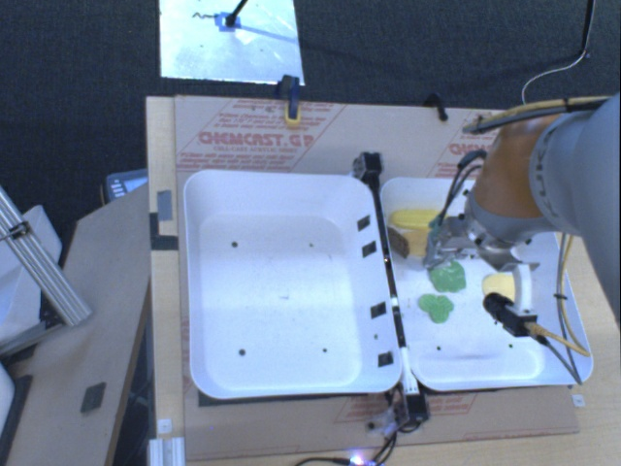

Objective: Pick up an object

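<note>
My gripper [439, 252] hangs low over the right bin [475, 367], near its left middle. Just below it lies a green lumpy piece [449, 279], and a second green piece [437, 308] sits a little nearer the front. A yellow block [412, 219] lies at the bin's back left, with a small brown item [400, 245] beside it against the divider. A pale yellow piece [498, 284] rests to the right of the green ones, partly behind the arm's hardware. The grey arm with its orange band [514, 178] covers the bin's back right.
The left bin [194, 260] stands beside the right one, joined by a black-clipped divider [383, 280]. Cables [558, 333] trail from the wrist over the right bin's right rim. A brown board [252, 134] lies under both bins.
</note>
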Robot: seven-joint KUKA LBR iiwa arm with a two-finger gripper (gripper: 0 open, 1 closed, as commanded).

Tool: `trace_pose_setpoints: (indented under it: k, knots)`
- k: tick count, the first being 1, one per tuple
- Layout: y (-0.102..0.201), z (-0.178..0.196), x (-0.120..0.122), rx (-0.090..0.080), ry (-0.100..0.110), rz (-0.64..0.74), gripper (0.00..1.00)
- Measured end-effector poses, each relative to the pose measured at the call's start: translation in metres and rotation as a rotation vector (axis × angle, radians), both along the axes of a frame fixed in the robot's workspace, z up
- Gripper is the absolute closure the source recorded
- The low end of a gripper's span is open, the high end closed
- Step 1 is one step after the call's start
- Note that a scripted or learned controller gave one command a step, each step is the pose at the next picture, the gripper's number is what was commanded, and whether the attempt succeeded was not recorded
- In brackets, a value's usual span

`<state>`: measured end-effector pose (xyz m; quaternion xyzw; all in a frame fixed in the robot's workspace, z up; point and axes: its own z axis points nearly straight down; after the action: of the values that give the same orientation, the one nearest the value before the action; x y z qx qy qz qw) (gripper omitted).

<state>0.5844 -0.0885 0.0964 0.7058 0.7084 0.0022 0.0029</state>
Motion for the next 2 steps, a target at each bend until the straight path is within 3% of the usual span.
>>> trace_pose_setpoints:
  k: [1,2]
  knots:
    - [-0.033,-0.013,-0.063,0.001,0.011,-0.008,1.0]
    - [0.032,0.095,0.006,0.001,-0.008,0.008,1.0]
